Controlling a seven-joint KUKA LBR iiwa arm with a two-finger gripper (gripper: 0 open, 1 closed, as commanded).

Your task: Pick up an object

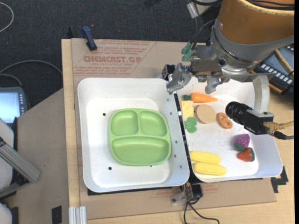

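Hanging over the far edge of the right bin (pixel 268 164): grey arm (pixel 252 17) with broad orange band, bulk well above the bench. Below it, gripper (pixel 194 84) with jaws spread and nothing between them, poised near the wall dividing the two bins.

Left bin (pixel 88 125): shallow, white, smooth plastic, bearing a pale green divided plate (pixel 139 136), rounded and glossy, three compartments.

Right bin, holding the candidate objects, largest first:
- two yellow corn cobs (pixel 206 163), ribbed, side by side at the near edge;
- orange carrot (pixel 204 97), tapered and slick, just below the gripper;
- tan round disc (pixel 204 114), flat;
- pale yellow block (pixel 187 108), against the dividing wall;
- purple cluster (pixel 241 140) and red piece (pixel 246 155), knobbly, touching;
- brown ring (pixel 224 120);
- small green piece (pixel 190 124).

Risks, as judged:
- striking the dividing wall on descent, given the left finger's position over it;
- carrot rolling or squirting out of a closing pinch, owing to taper and smooth skin;
- catching block and disc together, both lying close to the carrot;
- closing on air if descent lands between items.
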